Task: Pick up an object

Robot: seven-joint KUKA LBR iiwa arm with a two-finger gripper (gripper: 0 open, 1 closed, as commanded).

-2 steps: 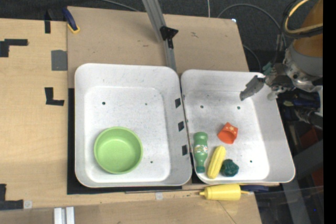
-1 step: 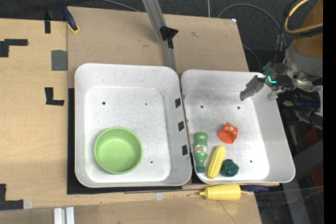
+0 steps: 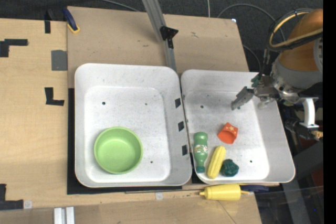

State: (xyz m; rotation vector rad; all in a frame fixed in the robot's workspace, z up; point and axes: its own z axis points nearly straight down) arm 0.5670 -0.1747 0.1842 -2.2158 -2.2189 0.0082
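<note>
Orange block (image 3: 228,133), green bottle (image 3: 200,147), yellow corn (image 3: 216,161) and a dark lump (image 3: 229,168) lie in the right bin (image 3: 273,128); the tool (image 3: 242,99) hangs released above, grasping nothing.

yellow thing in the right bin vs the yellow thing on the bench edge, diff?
The yellow object in the bin stands nearly upright in the view, touching a green bottle; the yellow object on the bench lies crosswise, alone, outside the right bin. The bench one looks fatter, with a narrow neck. Both are yellow and elongated.
</note>
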